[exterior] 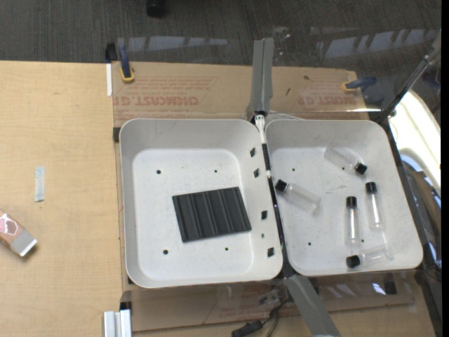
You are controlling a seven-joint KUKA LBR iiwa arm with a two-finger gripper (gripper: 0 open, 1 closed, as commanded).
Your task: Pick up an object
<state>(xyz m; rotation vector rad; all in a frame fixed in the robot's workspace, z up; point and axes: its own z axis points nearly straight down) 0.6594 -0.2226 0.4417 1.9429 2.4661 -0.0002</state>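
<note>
Lowest vial (370,256), clear with a black cap, lies at 5 o'clock in the right bin (400,188), close against the front wall.
Two vials (350,222) (376,208) lie side by side at 3 o'clock, caps toward 12.
One vial (297,195) lies alone at 9 o'clock, well apart from the rest.
One vial (344,159) lies at 1 o'clock.
Left bin (140,188): one dark ribbed mat (210,214), flat, central.
Table (63,118): small packet (17,235) at 8 o'clock.
Tool: whether apart or together cannot be told.
Handling note: judged best target is the lone 9 o'clock vial. Approach from above, span its narrow width at mid-body and close gently, since round glass may roll.
</note>
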